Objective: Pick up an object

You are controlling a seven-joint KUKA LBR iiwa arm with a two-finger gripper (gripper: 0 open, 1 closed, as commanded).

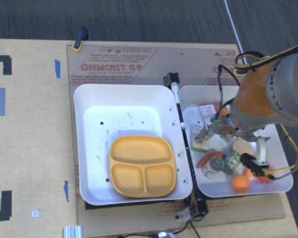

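Pincer point(211, 129) is down low inside the right bin point(286, 182), over the upper-left part of the clutter; the wrist and orange band point(253, 100) loom over it from the right. From where I stand its tips blur into the pile, so whether it stands wide, narrow or has anything caught, I cannot tell.

Directly under and beside it: a patterned packet point(200, 140), and just above, a pinkish packet point(207, 111). It looks placed to go for one of these, though which I can't say.

Further out, lower in the same bin: a red curved piece point(206, 158), a grey round item point(217, 164), an orange ball point(240, 183) near the front rim.

Left bin point(84, 133) holds a yellow three-compartment tray point(141, 164), flat at the front, well apart from the arm, probably too broad and shallow to be a likely pick.

Both bins sit on a cardboard sheet point(114, 63) on the desk point(30, 133).
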